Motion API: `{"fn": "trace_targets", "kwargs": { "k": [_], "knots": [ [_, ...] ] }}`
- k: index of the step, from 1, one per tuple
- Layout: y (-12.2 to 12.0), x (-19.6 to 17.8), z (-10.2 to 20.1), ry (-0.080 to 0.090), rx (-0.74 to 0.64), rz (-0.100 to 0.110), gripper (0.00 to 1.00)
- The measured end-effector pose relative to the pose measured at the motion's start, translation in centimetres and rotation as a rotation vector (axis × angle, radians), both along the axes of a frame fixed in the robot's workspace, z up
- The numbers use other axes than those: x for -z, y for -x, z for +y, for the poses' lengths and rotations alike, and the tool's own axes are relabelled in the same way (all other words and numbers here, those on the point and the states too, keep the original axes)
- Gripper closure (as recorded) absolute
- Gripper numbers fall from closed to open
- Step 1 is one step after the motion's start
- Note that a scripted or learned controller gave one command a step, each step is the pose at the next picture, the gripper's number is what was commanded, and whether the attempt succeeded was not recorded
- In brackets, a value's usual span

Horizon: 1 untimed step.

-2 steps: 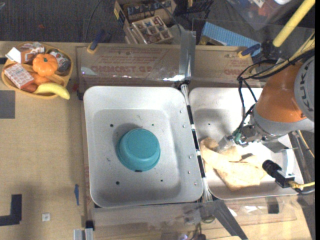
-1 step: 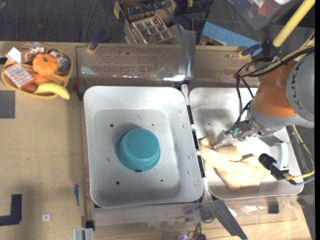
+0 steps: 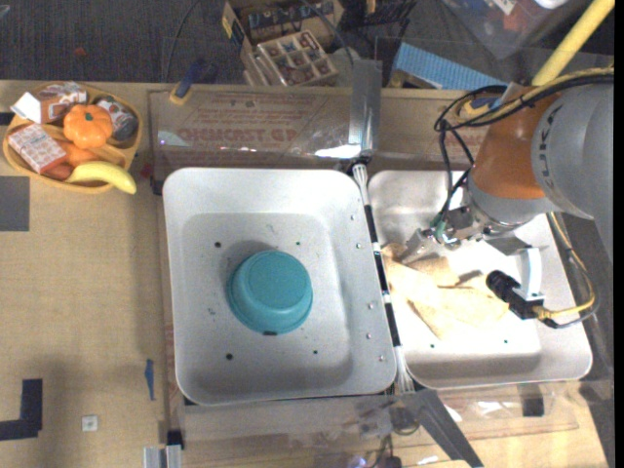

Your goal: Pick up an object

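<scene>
Arm reaching in from the right and hanging low over the right bin, gripper sitting near that bin's left wall, finger state impossible to tell, while a teal bowl is lying upside down mid left bin.
</scene>
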<state>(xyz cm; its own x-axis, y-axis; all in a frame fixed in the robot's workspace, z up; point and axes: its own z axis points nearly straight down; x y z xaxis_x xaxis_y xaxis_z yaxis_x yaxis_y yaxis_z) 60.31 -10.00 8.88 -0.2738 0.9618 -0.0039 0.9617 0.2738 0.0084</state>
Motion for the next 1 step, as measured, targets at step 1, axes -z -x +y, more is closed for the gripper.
{"fn": "trace_targets", "kwargs": {
  "k": [1],
  "knots": [
    [3.45, -9.64, 1.96, 0.0, -0.05, 0.006, 0.0]
  ]
}}
